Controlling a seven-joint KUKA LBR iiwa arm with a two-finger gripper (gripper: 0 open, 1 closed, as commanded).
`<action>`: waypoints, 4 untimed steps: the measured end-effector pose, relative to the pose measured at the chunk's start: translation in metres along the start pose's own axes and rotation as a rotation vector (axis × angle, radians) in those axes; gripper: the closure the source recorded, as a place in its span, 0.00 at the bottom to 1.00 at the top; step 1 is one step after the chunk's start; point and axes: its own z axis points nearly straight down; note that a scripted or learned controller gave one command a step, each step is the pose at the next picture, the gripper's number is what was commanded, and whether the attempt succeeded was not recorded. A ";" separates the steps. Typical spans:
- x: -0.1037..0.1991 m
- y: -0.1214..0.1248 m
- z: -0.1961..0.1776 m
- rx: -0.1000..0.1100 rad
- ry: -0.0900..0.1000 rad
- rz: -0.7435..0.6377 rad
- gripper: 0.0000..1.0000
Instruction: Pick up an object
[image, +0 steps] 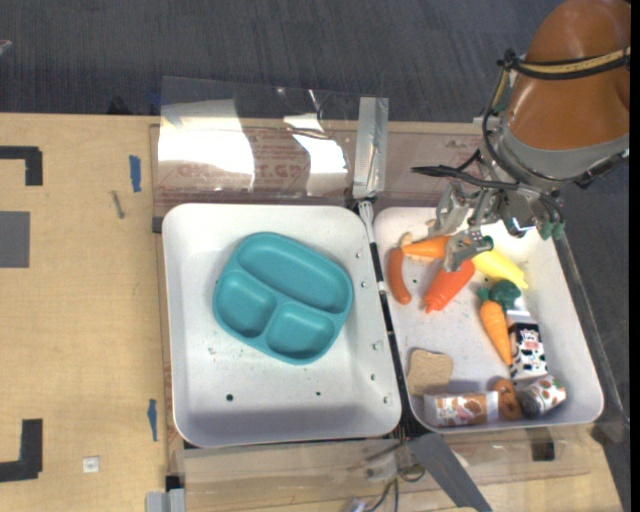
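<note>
Overhead, the grey arm with its orange band comes in from the right and hangs above the far end of the right bin, which serves as the landmark for everything else. Its gripper is low over that bin's far-left part, the metal fingers spread partly apart, and the tips sit just above the top of an orange carrot that lies tilted in the bin; nothing is clearly clamped between them. Just left of that carrot, near the bin's left wall, lies a reddish sausage-shaped piece, with another orange piece across its top end. A yellow banana-like toy rests right of the gripper, and a second carrot with a green top lies toward the middle. Closer to the near rim are a small cow-patterned carton, a slice of brown bread, a labelled can on its side and another small can. Touching the right bin's left side stands the left bin, which holds a teal divided plate.
</note>
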 end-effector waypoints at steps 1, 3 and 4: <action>0.071 0.006 0.107 -0.003 0.008 -0.289 1.00; 0.087 -0.042 0.072 0.001 -0.003 -0.322 1.00; 0.062 -0.068 0.198 -0.002 0.003 -0.608 1.00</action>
